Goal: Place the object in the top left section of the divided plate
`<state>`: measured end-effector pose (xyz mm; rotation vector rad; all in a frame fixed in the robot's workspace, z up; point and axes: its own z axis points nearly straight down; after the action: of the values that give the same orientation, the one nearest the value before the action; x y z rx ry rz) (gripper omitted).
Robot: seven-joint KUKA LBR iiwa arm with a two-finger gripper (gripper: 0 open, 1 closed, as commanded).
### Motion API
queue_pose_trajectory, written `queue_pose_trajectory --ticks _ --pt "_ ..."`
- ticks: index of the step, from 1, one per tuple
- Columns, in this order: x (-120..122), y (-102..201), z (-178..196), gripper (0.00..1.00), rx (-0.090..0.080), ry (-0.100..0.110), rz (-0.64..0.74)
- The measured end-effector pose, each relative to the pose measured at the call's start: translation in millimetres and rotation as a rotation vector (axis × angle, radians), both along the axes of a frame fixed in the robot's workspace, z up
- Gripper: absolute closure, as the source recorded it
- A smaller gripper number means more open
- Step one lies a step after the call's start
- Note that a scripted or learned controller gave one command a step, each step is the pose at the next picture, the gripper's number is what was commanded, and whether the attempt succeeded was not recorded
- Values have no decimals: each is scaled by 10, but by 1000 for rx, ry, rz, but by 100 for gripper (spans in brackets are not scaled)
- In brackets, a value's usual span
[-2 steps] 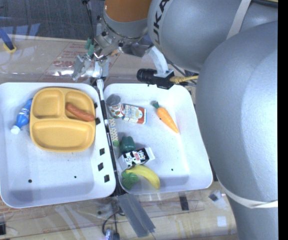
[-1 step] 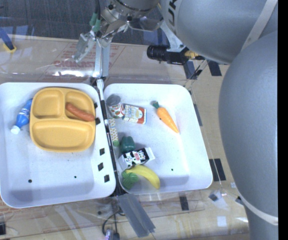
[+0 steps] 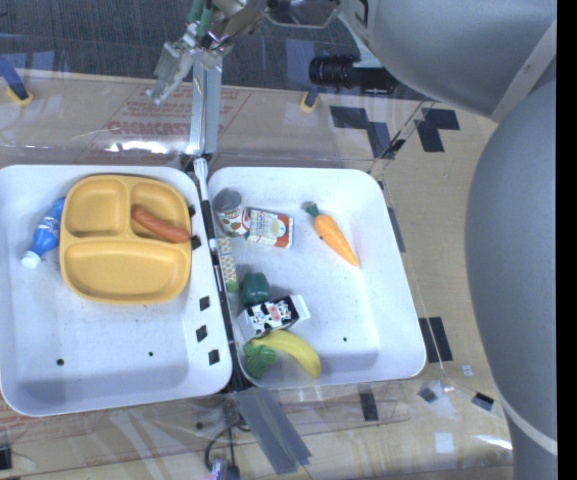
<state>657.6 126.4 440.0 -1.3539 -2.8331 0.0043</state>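
The grey arm [image 3: 488, 168] looms at three o'clock; its gripper [image 3: 183, 63], at twelve, looks open and empty, risking a drop-less placement into the plate [image 3: 118, 268].

Arm [image 3: 468, 38]: cut off by the top and right edges.
Blue bottle [image 3: 44, 232]: partly hidden behind the yellow divided plate [image 3: 125, 260].
Green item [image 3: 259, 360]: mostly covered by the banana [image 3: 290, 351]; kind unclear.
Milk carton [image 3: 267, 227]: print too small to read.

Single fixed camera above the bench, angled down; both white bins [image 3: 28, 388] in frame, arm entering from right
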Motion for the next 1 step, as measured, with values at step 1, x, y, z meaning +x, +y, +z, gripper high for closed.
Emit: queue_pose_trajectory --ticks 1 --pt "-33 31 -8 0 0 4 132"
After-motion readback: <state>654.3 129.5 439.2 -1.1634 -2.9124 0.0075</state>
